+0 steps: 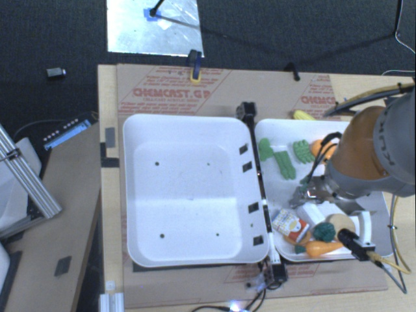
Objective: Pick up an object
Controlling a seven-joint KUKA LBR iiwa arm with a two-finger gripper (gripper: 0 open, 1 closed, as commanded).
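Gripper (pixel 305 195) hanging low over middle of right bin (pixel 270 130); finger state: cannot tell. Candidate objects lying near bin's front edge: white-red packet (pixel 290 225), dark green piece (pixel 323 230), orange carrot-like piece (pixel 318 247). Advice: centring over one isolated piece, descending straight, avoiding neighbours.

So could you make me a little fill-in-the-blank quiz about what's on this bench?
1. The toys all lie in the ____ bin, seen from the camera.
2. The orange carrot lies near that bin's ____ edge.
3. The arm reaches in from the ____ of the view.
4. The band above the arm's wrist is ____.

Missing words: right; front; right; orange
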